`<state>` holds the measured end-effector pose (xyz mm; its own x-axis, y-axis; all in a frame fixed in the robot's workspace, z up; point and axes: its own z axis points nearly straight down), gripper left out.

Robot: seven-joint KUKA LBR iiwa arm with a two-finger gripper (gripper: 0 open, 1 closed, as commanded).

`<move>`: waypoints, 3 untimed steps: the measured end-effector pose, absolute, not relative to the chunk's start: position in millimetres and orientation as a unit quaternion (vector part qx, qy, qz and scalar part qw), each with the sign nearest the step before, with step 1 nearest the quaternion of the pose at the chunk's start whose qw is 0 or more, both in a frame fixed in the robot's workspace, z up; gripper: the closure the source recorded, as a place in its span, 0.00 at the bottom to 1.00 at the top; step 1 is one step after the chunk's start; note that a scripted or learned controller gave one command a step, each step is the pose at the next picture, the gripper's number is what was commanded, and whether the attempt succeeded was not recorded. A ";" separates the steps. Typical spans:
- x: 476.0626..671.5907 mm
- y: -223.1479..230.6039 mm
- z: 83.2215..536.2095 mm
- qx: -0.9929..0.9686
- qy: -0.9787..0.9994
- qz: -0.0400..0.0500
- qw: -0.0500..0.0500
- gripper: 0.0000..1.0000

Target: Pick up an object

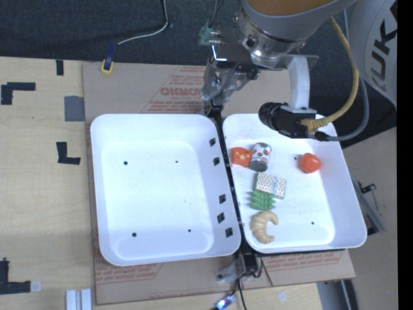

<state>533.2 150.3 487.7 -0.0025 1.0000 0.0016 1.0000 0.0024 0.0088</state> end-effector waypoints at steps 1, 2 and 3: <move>484.9 206.5 459.9 0.704 0.710 -0.002 -0.002 1.00; 481.8 226.8 337.0 0.706 0.708 -0.007 -0.003 1.00; 529.5 233.9 347.2 0.706 0.708 0.000 0.000 1.00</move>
